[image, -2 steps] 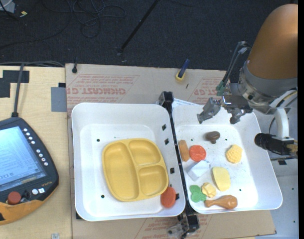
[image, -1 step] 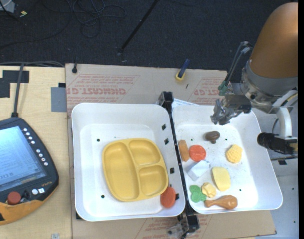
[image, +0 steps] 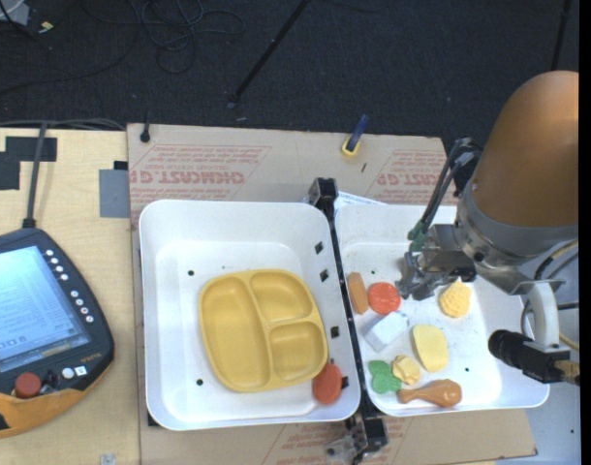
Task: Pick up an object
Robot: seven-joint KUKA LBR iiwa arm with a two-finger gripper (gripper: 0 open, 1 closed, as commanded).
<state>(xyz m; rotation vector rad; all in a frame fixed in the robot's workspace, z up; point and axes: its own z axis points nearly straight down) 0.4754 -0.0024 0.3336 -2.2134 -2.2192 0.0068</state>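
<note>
My gripper (image: 419, 281) hangs low over the right bin (image: 373, 231), just right of a red tomato-like toy (image: 383, 297) and left of a yellow corn-like piece (image: 455, 301). Below it lie a white block (image: 386, 329), a pale yellow oval (image: 430, 346), a small yellow piece (image: 406, 369), a green toy (image: 380, 373) and a brown drumstick (image: 431, 392). An orange stick-shaped toy (image: 357, 293) lies by the bin's left wall. Nothing visible sits between the fingers.
The left bin (image: 170, 260) holds a yellow divided tray (image: 262, 329) and a red-orange toy (image: 326, 386) at its lower right corner. A teach pendant (image: 39, 323) lies on the bench at far left. The arm's orange band (image: 533, 153) looms over the right bin's far side.
</note>
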